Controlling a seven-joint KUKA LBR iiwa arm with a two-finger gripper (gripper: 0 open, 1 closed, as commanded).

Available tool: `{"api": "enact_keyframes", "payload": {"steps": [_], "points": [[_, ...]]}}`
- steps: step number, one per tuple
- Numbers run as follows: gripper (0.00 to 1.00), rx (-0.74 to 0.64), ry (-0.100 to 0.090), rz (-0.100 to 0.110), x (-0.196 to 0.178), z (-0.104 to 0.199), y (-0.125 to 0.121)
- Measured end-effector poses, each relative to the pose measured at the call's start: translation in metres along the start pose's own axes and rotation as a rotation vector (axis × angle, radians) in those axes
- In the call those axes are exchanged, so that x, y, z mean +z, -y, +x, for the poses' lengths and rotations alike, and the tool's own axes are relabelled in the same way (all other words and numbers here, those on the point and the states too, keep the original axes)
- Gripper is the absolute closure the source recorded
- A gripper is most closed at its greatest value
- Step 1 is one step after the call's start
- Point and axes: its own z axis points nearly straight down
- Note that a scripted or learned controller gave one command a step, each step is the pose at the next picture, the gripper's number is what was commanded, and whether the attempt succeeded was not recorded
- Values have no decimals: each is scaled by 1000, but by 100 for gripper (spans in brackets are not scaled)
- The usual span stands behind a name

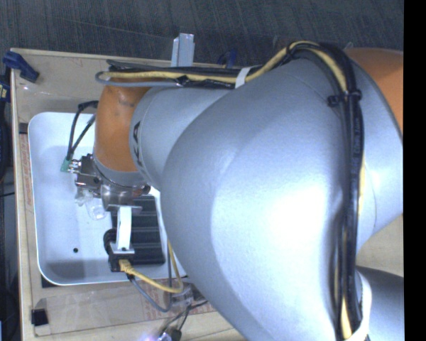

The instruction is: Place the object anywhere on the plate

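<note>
While arm (270,190) covers bin (46,190) | end effector (92,201) grip: cannot tell

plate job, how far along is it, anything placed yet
Nothing looks finished. The arm fills most of the view and reaches over the left bin, its orange band and wrist hanging low above the bin floor. A plate or an object can't be made out; the arm hides much of the bench, and the claw is hard to make out. The placing itself can't be confirmed.
</note>
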Motion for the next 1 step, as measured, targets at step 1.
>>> {"api": "enact_keyframes", "payload": {"steps": [1], "points": [[100,-384,-1,-4,-26,44,-59]]}}
